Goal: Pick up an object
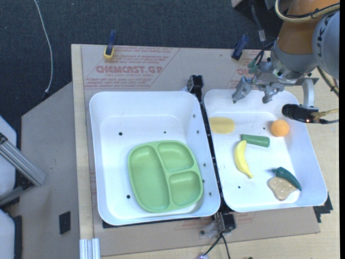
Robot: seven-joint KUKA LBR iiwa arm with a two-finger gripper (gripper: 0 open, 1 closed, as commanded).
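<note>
Two spread fingers of the gripper [253, 93] should drop squarely over the yellow banana [242, 159], then pinch.

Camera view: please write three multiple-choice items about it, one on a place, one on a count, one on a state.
1. Where is the green tray?
A. left bin
B. right bin
C. on the cardboard

2. How many compartments has the tray?
A. two
B. three
C. five

3. How is the gripper?
A. holding the banana
B. holding the orange ball
C. open, holding nothing

Answers:
1 A: it lies in the left bin.
2 B: one long, two small.
3 C: its fingers stand apart above the right bin's far edge; the banana and orange ball lie in the bin.
</note>
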